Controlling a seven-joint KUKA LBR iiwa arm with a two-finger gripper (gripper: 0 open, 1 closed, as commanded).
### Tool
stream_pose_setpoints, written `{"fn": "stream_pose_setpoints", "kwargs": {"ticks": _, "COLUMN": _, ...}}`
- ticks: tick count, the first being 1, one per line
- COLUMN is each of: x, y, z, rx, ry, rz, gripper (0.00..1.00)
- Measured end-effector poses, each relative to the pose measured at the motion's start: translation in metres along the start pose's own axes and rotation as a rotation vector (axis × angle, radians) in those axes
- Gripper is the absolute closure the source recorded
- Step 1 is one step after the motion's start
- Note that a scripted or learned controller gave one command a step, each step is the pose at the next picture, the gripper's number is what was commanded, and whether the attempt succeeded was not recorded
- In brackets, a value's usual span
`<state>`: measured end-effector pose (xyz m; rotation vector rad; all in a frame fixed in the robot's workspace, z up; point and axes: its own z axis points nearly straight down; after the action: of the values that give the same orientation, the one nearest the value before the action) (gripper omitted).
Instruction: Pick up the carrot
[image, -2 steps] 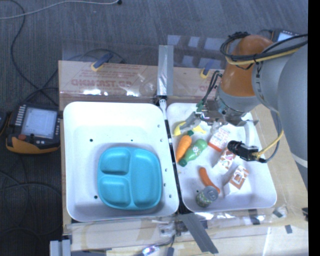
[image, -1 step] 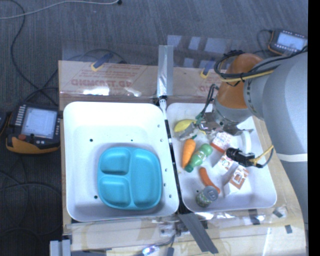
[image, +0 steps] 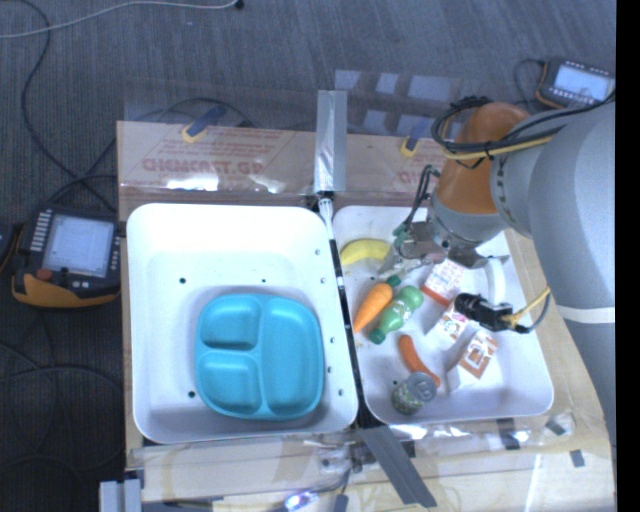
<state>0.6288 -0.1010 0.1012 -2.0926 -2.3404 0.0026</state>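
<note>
From my remote station, the grey arm's jaws, their state impossible to tell, hover near the small orange plastic carrot lying in the right white bin against a green bottle, so I'd descend squarely across its body.

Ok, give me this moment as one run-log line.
task: pick up carrot | orange carrot: lying in right white bin, beside green bottle | gripper: above bin's far end, near yellow banana | carrot not held

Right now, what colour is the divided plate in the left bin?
The divided plate is light blue, turquoise-like, seen in the camera view.
</note>
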Motion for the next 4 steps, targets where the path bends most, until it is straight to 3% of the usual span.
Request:
{"fn": "stream_pose_setpoints", "kwargs": {"ticks": 1, "x": 0.0, "y": 0.0, "z": 0.0, "rx": 0.0, "ry": 0.0, "rz": 0.0, "gripper": 0.0}}
{"fn": "stream_pose_setpoints", "kwargs": {"ticks": 3, "x": 0.003, "y": -0.024, "z": 0.012, "rx": -0.015, "ry": -0.008, "rz": -0.16, "gripper": 0.0}}
{"fn": "stream_pose_setpoints", "kwargs": {"ticks": 4, "x": 0.005, "y": -0.023, "z": 0.002, "rx": -0.017, "ry": -0.005, "rz": -0.159, "gripper": 1.0}}
